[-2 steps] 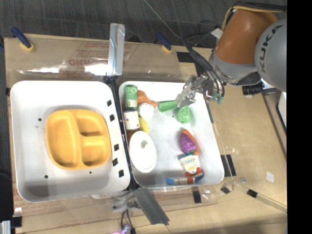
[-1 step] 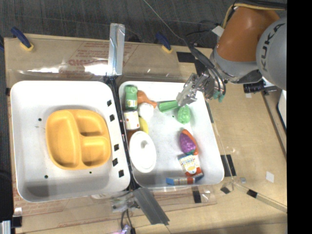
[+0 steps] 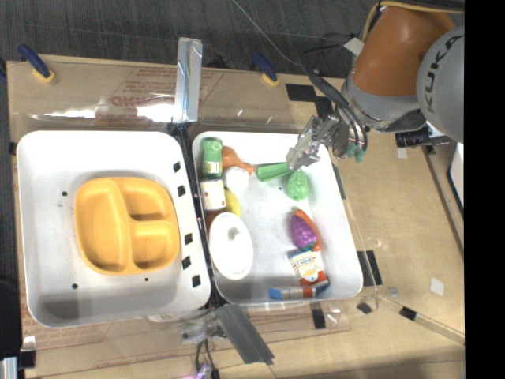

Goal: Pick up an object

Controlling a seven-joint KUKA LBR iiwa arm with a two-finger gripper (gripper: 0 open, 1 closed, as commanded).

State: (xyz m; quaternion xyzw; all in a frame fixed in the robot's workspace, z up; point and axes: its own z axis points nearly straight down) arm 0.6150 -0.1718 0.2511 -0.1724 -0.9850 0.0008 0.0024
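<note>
The gripper [image 3: 304, 155] hovers over the right bin [image 3: 347, 235] just above the green toy [image 3: 297, 185] (its likeliest target, lying loose on the bin floor), nothing visibly held, so the pick remains undone.

I'm seeing two bins lying side by side on the bench [image 3: 410, 212]. A tray [image 3: 126, 223] is sitting in the left bin [image 3: 31, 212]. In the right bin [image 3: 347, 235], a bowl [image 3: 231, 245] is lying left of a pouch [image 3: 307, 266].
</note>
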